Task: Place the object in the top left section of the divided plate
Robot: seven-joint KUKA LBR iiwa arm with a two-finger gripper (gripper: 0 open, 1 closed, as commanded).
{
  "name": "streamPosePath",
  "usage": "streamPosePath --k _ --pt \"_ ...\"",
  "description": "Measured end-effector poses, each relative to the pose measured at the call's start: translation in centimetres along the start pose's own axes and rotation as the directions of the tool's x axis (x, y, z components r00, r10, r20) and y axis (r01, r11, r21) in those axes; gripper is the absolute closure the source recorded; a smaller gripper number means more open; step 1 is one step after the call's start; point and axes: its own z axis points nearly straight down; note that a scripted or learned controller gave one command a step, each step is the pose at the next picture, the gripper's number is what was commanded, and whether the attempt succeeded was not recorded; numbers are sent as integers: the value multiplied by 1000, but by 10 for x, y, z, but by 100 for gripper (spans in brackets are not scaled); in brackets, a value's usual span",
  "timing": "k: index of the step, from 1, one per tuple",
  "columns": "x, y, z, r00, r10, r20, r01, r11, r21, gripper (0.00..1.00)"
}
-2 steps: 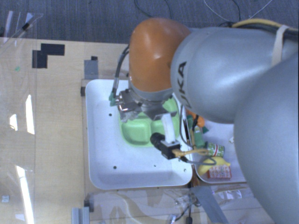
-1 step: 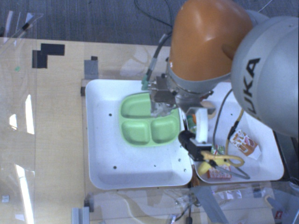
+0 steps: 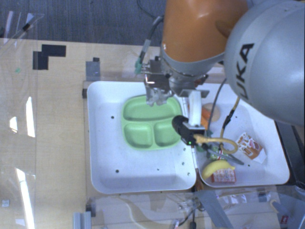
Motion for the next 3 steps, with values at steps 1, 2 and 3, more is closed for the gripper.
streamPosePath --k 1,2,3 --pt "19 -12 110 996 -91 0 91 996 3 100" --pt "19 -12 110 996 -89 0 89 996 2 0" --pt "19 -11 99 996 -89 -2 89 996 -2 100"
